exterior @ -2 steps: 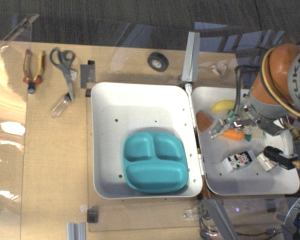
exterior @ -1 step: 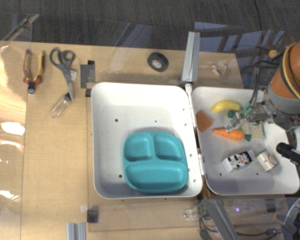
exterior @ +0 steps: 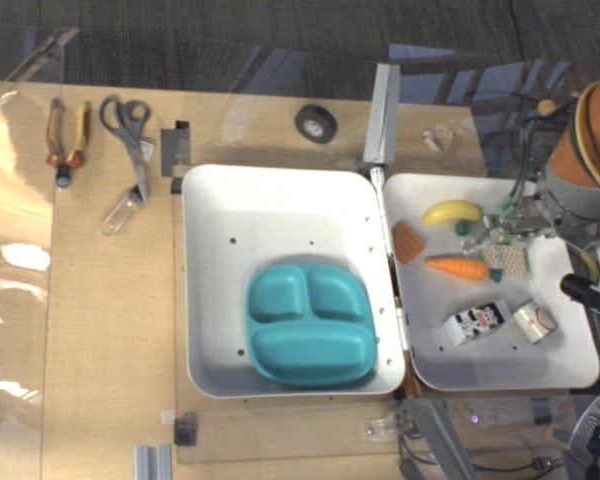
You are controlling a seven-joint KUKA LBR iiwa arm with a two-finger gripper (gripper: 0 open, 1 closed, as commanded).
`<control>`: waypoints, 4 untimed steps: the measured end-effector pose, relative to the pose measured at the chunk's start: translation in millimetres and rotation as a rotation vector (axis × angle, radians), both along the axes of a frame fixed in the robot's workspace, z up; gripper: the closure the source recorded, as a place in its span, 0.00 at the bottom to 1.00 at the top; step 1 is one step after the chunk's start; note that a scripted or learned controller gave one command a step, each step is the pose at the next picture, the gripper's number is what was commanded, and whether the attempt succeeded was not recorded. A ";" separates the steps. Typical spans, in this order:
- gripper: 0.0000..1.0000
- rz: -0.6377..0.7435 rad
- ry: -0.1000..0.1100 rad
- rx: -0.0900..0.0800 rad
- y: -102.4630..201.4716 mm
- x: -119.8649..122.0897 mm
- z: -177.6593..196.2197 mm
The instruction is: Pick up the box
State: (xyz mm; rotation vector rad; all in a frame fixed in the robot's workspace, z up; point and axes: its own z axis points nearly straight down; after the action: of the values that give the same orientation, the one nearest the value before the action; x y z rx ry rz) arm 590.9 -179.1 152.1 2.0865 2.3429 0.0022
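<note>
The box (exterior: 477, 320) is small and white with black print. It lies tilted on the floor of the right bin (exterior: 580, 368), toward the front. The gripper (exterior: 492, 234) hangs over the back of that bin, next to the banana (exterior: 451, 212) and just above the carrot (exterior: 458, 267). It is well behind the box and apart from it. The grey arm with its orange band (exterior: 598, 138) comes in from the right.
The right bin also holds a brown piece (exterior: 408, 241) by the left wall, a pale speckled item (exterior: 507, 258) under the gripper, and a small roll (exterior: 533, 321) right of the box. A teal divided tray (exterior: 310, 324) lies in the left bin (exterior: 220, 268). Scissors (exterior: 130, 138), pliers (exterior: 65, 140) and a tape roll (exterior: 316, 123) lie on the bench.
</note>
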 end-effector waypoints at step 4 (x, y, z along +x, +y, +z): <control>1.00 0.021 -0.021 -0.007 -2.4 -35.9 -49.8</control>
State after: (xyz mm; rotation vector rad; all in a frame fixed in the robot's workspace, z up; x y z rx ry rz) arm 555.0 -181.5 102.3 2.0481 2.3496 0.0159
